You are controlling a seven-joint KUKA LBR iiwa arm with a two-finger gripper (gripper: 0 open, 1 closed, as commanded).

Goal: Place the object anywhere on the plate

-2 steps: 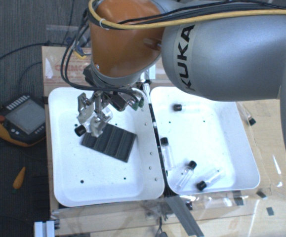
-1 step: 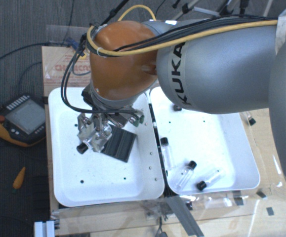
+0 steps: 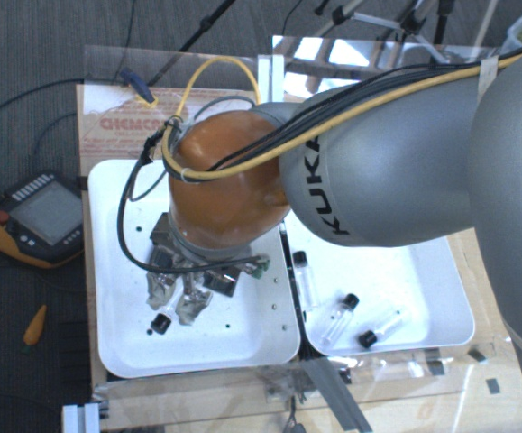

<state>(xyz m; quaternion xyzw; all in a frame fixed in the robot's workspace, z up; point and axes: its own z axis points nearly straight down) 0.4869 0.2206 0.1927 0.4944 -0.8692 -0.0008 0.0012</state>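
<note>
White plastic of the left bin [image 3: 107, 332] is reached into by the arm [image 3: 378, 170]. The fingers [image 3: 191, 307] are held apart, nothing between them. A black-capped vial [image 3: 159, 323] lies just beside them, judged still ungrasped; closing on it is needed next.

White letters "KUK" run along the grey arm [image 3: 396, 165] just above its orange band [image 3: 224, 179]

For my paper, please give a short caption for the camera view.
KUKA arm lowers its gripper into the left white bin; three clear vials lie in the right bin.
</note>
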